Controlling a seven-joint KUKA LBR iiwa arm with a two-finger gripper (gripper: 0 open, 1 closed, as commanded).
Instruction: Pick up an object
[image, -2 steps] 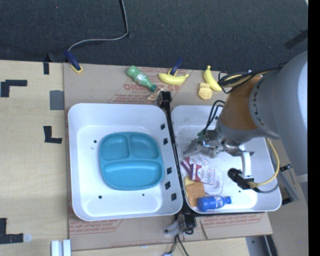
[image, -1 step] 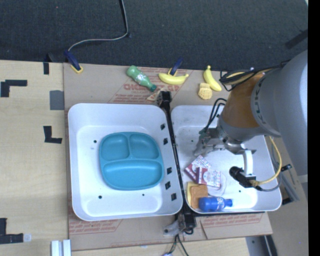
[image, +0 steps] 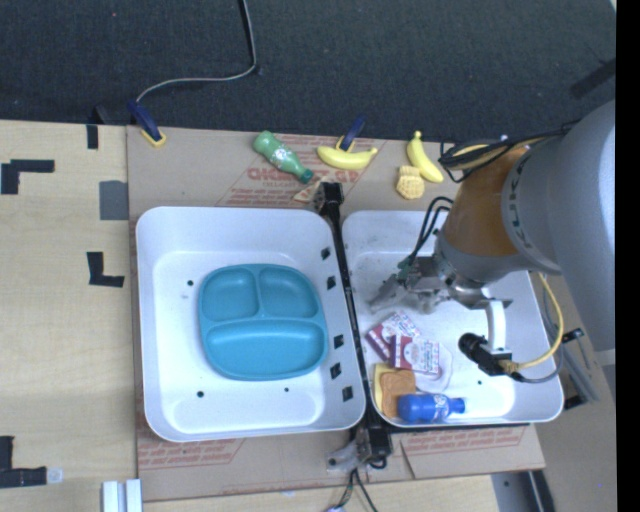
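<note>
1. We see the arm (image: 545, 205) reaching in from the right over the right bin (image: 530, 405); its orange band sits above the wrist.
2. The gripper (image: 388, 293) hangs low near that bin's left wall, above bare white floor; its fingers look spread apart with nothing between them.
3. Just below the gripper lie red-and-white packets (image: 405, 342); nearer the front edge we find an orange block (image: 394, 381) touching a blue bottle (image: 428, 407).
4. The left bin (image: 160, 300) holds a blue tray (image: 262, 322) with three compartments.
5. Behind the bins, on cardboard, we note a green bottle (image: 282, 156), two bananas (image: 346, 155) and a yellow corn piece (image: 408, 183).
</note>
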